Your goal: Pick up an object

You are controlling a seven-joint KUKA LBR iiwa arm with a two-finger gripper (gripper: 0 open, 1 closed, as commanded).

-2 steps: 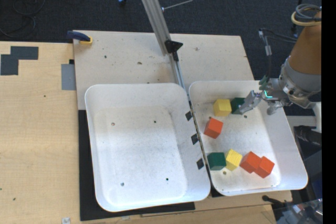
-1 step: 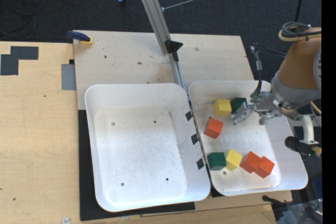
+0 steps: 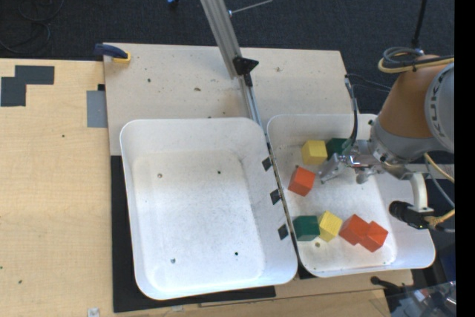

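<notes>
The left bin (image 3: 193, 208) lies at nine o'clock of the right bin (image 3: 404, 252), which holds every block. The arm (image 3: 415, 111) enters from three o'clock, its gripper (image 3: 335, 165) low among them; whether it is wide or narrow I cannot tell. An orange block (image 3: 301, 180) sits at its seven o'clock, a yellow block (image 3: 315, 151) at eleven, a green block (image 3: 338, 145) beside it. Crowding could cause a nudge instead of a grasp.

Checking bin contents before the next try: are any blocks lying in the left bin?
No, the left bin holds none; the coloured blocks all lie in the right bin.
</notes>
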